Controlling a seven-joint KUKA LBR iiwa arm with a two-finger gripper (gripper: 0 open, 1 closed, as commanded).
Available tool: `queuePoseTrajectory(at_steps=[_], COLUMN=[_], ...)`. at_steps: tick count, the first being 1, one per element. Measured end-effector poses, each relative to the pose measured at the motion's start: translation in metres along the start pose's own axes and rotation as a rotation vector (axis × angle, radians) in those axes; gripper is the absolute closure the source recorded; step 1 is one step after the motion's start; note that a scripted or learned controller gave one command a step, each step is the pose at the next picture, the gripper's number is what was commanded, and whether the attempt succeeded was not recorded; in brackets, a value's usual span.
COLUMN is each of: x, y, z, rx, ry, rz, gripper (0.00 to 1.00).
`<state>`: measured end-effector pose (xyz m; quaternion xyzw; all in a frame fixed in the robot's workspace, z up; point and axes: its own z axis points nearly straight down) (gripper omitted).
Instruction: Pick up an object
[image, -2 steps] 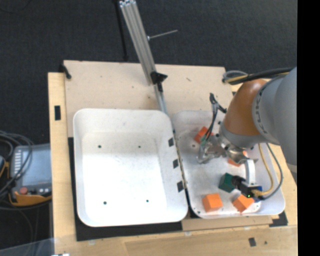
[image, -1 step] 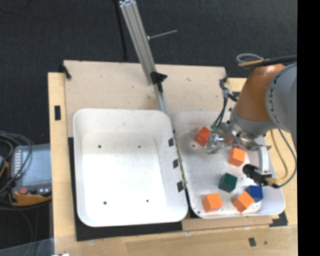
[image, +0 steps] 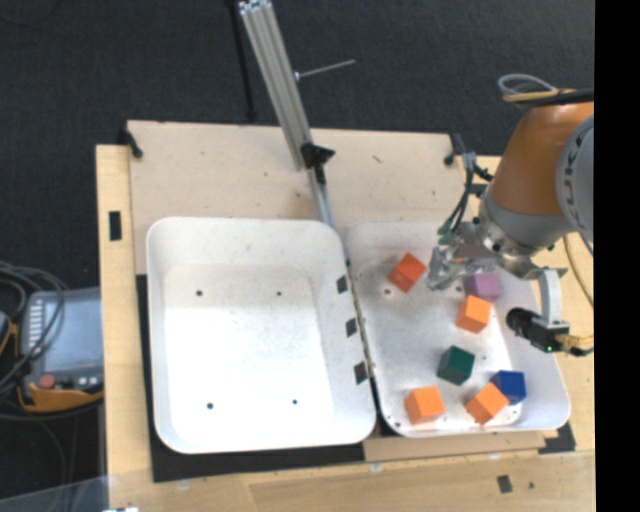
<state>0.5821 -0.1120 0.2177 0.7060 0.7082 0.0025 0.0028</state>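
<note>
The right bin (image: 385, 400) holds several small cubes. A red-orange cube (image: 406, 272) lies near its upper left. Just right of it hangs my gripper (image: 441, 277), low over the bin floor with nothing seen between its fingers. A purple cube (image: 485, 284) sits partly under the wrist, and an orange cube (image: 474, 314) lies just below it. Lower down are a dark green cube (image: 456, 364), a blue cube (image: 509, 385) and two more orange cubes (image: 425, 404) (image: 487, 402).
The left bin (image: 165, 300) lies beside the right one, with a row of black clips along the shared rim. A slanted aluminium post (image: 285, 95) rises behind the bins. The grey arm with its orange band (image: 540, 150) covers the right bin's upper right corner.
</note>
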Motion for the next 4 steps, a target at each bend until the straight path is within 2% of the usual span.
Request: queuePoseTrajectory(at_steps=[2, 4], x=[0.102, 0.211], y=[-0.003, -0.023], z=[-0.025, -0.035], rx=[0.004, 0.006], ry=[0.003, 0.003], rz=[-0.006, -0.006], gripper=[1.00, 1.00])
